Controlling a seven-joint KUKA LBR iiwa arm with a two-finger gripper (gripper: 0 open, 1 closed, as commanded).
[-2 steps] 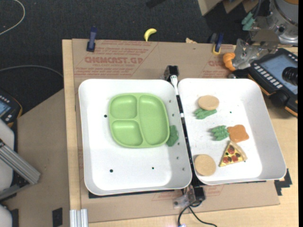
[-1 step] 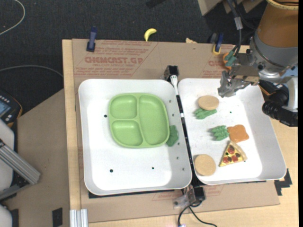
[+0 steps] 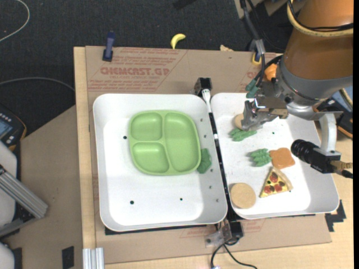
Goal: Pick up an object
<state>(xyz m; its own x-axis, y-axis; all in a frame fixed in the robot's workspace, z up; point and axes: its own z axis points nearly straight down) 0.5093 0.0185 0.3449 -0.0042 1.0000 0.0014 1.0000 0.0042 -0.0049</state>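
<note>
My gripper (image 3: 253, 116) hangs low over the far left part of the right bin (image 3: 314, 203). Right under it I see a small tan piece (image 3: 244, 121), partly hidden by the gripper. A flat green toy (image 3: 241, 133) lies just in front of that. Nearer the front lie a green broccoli-like toy (image 3: 259, 156), an orange block (image 3: 282, 158), a pizza slice (image 3: 275, 184) and a round tan cookie (image 3: 243, 195).
The left bin (image 3: 112, 200) bears a green divided plate (image 3: 165, 142) with a small green toy (image 3: 205, 160) at its right edge. A black cylinder (image 3: 311, 153) juts over the right bin's right side. The grey and orange arm (image 3: 320, 43) looms above the far right.
</note>
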